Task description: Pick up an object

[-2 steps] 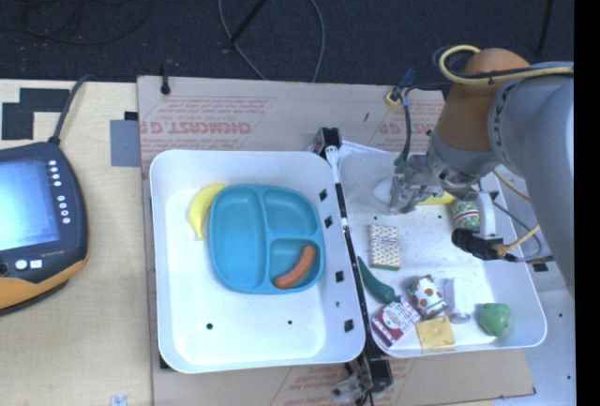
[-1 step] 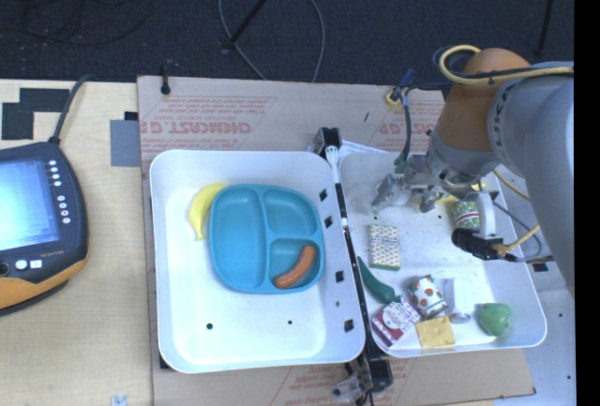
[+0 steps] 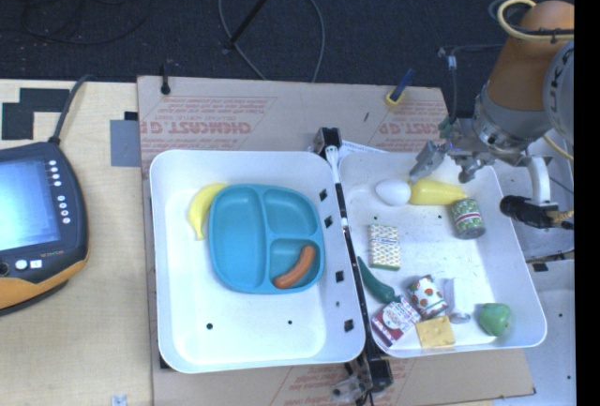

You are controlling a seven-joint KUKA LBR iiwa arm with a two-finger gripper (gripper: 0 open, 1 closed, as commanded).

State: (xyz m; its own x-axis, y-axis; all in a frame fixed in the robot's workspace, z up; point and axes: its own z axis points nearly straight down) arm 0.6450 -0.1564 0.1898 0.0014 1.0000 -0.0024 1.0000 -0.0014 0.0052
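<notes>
Banana [image 3: 199,208] partly hidden beneath blue tray [image 3: 253,231]. Arm [image 3: 534,67] cut off at right edge. Handheld screen unit [image 3: 33,221] cut off at left edge. Printing on small packets [image 3: 401,315] too small to read. Pincer [image 3: 450,165] fingertip gap indistinct.

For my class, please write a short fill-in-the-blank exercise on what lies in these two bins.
1. The blue divided plate lies in the ____ bin.
2. The sausage rests in a compartment of the ____.
3. The banana lies against the plate's ____ edge.
4. The white egg lies in the right bin, touching a ____ object.

Missing words: left; plate; left; yellow
</notes>
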